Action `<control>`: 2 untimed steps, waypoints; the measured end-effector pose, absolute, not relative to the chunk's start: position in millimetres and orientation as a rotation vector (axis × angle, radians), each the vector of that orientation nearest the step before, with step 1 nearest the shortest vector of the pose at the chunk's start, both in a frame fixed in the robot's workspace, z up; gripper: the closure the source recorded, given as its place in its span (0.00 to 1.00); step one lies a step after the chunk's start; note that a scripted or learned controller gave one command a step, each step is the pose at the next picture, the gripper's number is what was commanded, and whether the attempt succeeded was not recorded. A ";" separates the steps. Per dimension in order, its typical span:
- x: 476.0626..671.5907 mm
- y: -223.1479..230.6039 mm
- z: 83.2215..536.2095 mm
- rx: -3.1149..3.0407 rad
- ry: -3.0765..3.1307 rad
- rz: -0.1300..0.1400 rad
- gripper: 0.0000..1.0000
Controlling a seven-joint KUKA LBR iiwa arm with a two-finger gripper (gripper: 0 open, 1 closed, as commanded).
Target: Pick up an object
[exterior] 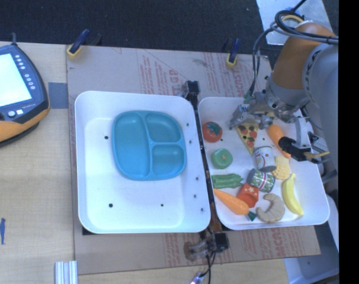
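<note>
Right bin (314, 212) under lowered pincer (250, 118)

Left bin (85, 158): white, holds a light blue divided plate (148, 144). Right bin (313, 209): white. In it: red tomato (212, 131), green round piece (221, 157), dark green cucumber (227, 181), orange carrot (231, 202), yellow banana (292, 195), tan croissant (271, 207), yellow pizza slice (248, 136) with red spots.

One fixed camera looks down on my bench at a slant, from some height. It takes in both white bins side by side, the left bin (85, 164) and the right bin (319, 209); my arm (304, 58) enters from its right.
</note>
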State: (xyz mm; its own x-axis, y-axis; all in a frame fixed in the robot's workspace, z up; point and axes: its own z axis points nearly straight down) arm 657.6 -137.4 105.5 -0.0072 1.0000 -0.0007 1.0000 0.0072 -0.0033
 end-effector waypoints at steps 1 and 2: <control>656.1 -147.0 92.0 -2.216 -2.222 0.005 0.00; 657.5 -147.0 104.8 -2.214 -2.225 0.002 1.00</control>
